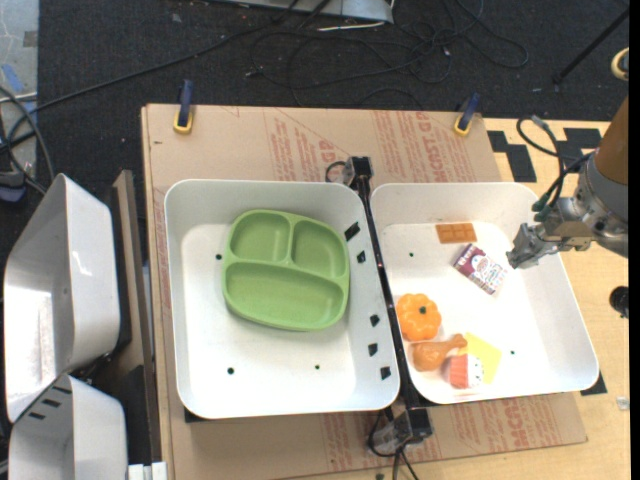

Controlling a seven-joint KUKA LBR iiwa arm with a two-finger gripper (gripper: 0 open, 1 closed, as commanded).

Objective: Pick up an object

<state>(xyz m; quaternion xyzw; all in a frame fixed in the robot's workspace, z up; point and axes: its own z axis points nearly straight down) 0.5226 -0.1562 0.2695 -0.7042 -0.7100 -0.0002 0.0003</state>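
At the right of the frame the gripper hangs over the right bin, just beside a small printed packet; I cannot tell its state. Below lie an orange pumpkin and a drumstick. The left bin holds a green tray.
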